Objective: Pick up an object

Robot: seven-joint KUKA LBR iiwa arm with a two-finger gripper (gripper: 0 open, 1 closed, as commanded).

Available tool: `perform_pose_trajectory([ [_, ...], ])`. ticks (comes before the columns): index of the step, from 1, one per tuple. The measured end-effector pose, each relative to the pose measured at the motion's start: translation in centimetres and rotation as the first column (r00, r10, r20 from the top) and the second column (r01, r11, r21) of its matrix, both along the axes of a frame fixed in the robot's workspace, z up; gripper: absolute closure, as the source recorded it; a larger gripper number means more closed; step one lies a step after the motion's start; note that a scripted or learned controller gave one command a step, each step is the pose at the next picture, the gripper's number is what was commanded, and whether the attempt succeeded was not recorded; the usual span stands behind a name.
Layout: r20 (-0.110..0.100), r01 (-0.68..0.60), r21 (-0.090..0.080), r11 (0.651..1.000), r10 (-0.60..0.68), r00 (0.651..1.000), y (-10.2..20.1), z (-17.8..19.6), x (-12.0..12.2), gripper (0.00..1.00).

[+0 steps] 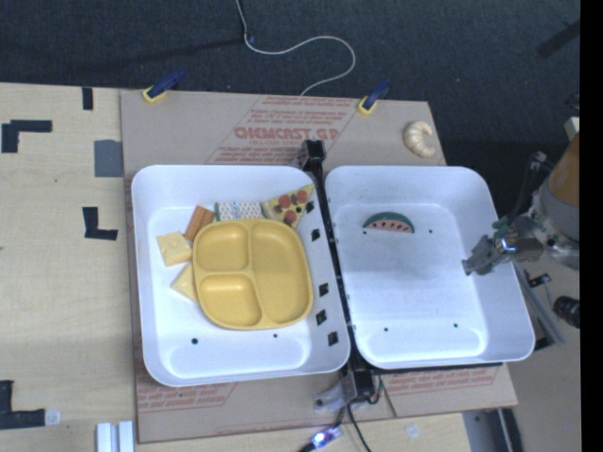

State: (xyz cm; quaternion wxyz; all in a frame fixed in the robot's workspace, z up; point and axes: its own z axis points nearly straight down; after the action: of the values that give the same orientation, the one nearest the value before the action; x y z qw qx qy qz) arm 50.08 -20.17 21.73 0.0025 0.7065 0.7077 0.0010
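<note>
Two white bins: left bin (151, 281), right bin (471, 191). One yellow divided plate (252, 273) and one watermelon slice (389, 223). Two blue-and-yellow clamps: (164, 86), (374, 94).

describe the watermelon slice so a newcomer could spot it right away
Start at the right-hand white bin, the one nearer the gripper. Near its far wall lies the watermelon slice, a small half-moon, red with a green rim. Nothing else lies beside it, unlike the crowded left bin.

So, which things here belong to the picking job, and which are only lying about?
Job: gripper; watermelon slice; yellow divided plate; small food pieces beside it.

Lying about: cardboard sheet; clips; white cable; pale lump.
</note>
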Motion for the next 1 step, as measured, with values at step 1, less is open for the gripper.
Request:
perform_pose_trajectory([
  [1,-0.005,0.001,0.002,1.000,-0.001,1.000,0.06,0.70,0.01,1.00],
])
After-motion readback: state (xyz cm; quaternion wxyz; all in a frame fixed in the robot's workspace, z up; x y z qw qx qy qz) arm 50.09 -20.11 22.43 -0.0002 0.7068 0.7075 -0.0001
